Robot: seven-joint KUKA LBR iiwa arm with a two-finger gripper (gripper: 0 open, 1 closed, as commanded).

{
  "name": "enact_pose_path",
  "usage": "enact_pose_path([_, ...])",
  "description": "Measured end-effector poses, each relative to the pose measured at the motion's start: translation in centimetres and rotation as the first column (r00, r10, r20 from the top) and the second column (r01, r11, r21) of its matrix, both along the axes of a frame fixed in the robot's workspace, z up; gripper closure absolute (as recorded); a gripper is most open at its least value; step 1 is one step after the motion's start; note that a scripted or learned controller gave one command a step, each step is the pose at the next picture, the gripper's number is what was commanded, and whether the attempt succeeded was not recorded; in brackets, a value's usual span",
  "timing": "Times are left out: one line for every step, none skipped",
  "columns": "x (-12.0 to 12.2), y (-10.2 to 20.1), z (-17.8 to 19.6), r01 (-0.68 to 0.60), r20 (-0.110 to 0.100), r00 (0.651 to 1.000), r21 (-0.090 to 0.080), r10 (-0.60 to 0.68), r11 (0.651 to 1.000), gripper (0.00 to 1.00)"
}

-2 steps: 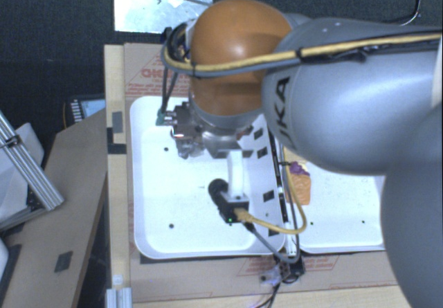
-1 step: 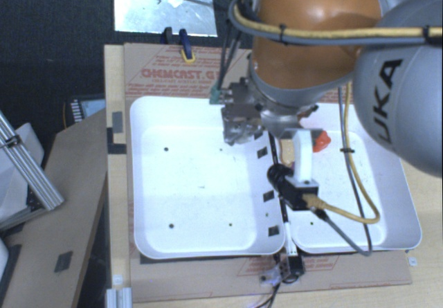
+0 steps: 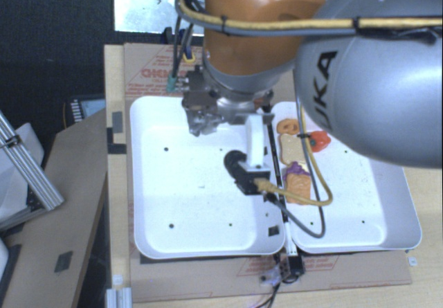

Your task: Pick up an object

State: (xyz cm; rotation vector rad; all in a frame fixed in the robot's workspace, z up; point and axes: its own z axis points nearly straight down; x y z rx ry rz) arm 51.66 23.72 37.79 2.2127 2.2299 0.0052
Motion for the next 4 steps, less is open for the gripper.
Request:
enact_pose_path([-1.0, -10.2, -0.1, 0.017, -0.001, 1.000, -0.004, -0.017, 1.000, 1.00])
enact_pose_path([-3.0, -7.7, 9.8, 0.001, 0.010, 1.000, 0.004, -0.001, 1.000, 1.00])
enact_pose_path([-2.9, -7.8, 10.4, -0.001, 0.003, 1.000, 0.000, 0.001, 1.000, 1.00])
enact_pose_path([-2.9, -7.8, 11.5, -0.006, 0.005, 1.000, 0.001, 0.006, 1.000, 1.00])
